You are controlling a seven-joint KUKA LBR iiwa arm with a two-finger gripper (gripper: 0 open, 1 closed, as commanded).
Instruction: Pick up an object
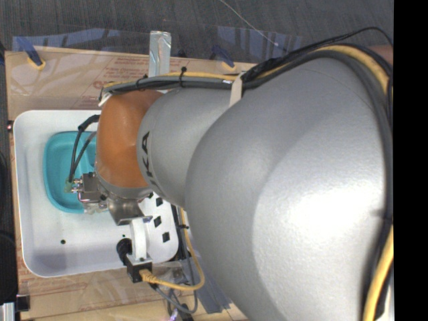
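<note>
The big grey arm [281,179] reaches in from the right and takes up most of what I can see, its orange band [120,139] sitting over the middle of the bench, with black and yellow cables [194,79] strapped along its upper side. Below the band hangs the wrist hardware, a white block with black marks [155,236] and some metal fittings, over the left white bin [30,179]. The gripper itself is tucked under the wrist from here, so I cannot tell how it stands or whether it has anything. In that left bin, toward its upper part, lies a teal, dish-like object [63,169] with a raised rim; its right edge disappears beneath the arm's wrist. The rest of the bin floor that I can see is plain white, apart from a small dark speck [63,241] near the lower left. The bin rests on brown board [67,72] taped down at its corners with blue tape [30,49].
</note>
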